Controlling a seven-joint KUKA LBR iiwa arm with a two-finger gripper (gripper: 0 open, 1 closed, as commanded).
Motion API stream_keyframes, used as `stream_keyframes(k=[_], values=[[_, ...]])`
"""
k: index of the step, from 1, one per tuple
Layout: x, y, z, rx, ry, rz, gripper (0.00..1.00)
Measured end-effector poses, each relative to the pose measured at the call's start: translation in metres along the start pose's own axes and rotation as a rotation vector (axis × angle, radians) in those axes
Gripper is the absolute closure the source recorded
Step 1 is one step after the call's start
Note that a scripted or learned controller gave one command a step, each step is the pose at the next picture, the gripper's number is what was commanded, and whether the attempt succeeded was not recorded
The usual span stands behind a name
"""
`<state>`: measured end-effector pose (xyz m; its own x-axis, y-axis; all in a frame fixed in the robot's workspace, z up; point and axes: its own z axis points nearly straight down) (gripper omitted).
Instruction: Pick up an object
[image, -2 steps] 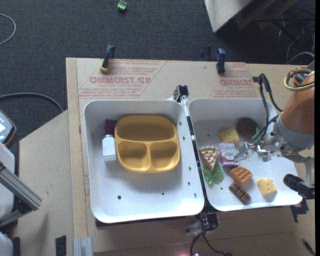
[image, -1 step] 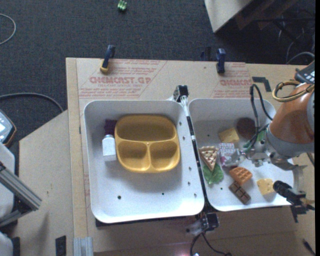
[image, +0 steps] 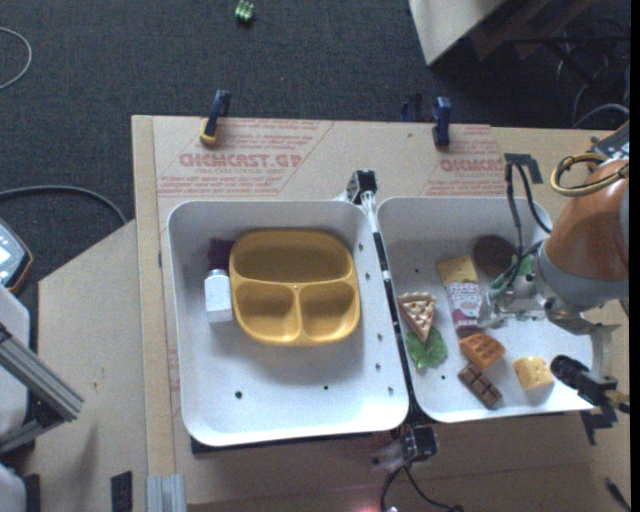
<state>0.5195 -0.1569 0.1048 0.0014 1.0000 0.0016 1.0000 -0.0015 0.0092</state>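
Note:
My gripper (image: 497, 305) hangs low over the middle of the right bin (image: 400, 225), reaching in from the right under the grey wrist and orange band. Its tip is right beside a pink packet (image: 464, 303), just above an orange waffle piece (image: 482, 349). Around them lie a yellow packet (image: 457, 270), a dark brown cookie (image: 490, 254), a pizza slice (image: 418, 314), a green leaf (image: 428, 351), a chocolate bar (image: 479, 386) and a cheese cube (image: 533, 373). I see nothing lifted off the bin floor.
The left bin (image: 190, 350) holds a yellow divided tray (image: 295, 285), a small white bottle (image: 218, 297) and a purple item (image: 220, 250) against its left side. A black ridge (image: 385, 290) separates the bins. Clamps (image: 440, 118) stand at the board's far edge.

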Motion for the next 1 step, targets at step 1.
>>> stream_keyframes(k=[1], values=[[0.0057, -0.0046, -0.0590, 0.004, -0.004, -0.003, 1.00]])
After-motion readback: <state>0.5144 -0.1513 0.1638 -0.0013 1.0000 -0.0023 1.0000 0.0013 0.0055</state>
